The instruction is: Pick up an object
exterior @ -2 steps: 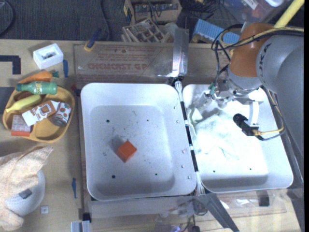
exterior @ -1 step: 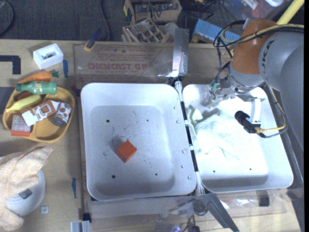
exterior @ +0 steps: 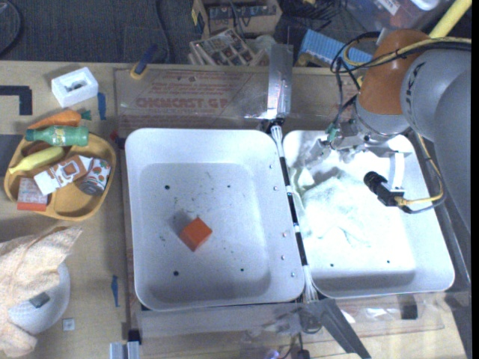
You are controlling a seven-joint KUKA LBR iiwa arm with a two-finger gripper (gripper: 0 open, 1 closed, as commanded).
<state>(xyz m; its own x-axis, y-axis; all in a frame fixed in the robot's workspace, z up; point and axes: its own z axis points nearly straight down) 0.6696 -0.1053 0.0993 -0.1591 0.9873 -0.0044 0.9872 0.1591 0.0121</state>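
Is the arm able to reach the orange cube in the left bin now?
Probably yes: the orange cube lies alone in the left bin, uncovered, while the end effector is over the right bin.

A: What's sitting in the left bin (exterior: 150,155)?
B: Orange block (exterior: 196,233), lying approx centre, a bit toward 7 o'clock.
A: And the arm (exterior: 419,88)?
B: Reaching in from 2 o'clock, gripper (exterior: 337,142) hanging over the right bin (exterior: 419,275), its 11 o'clock corner. Fingers too blurred to read.
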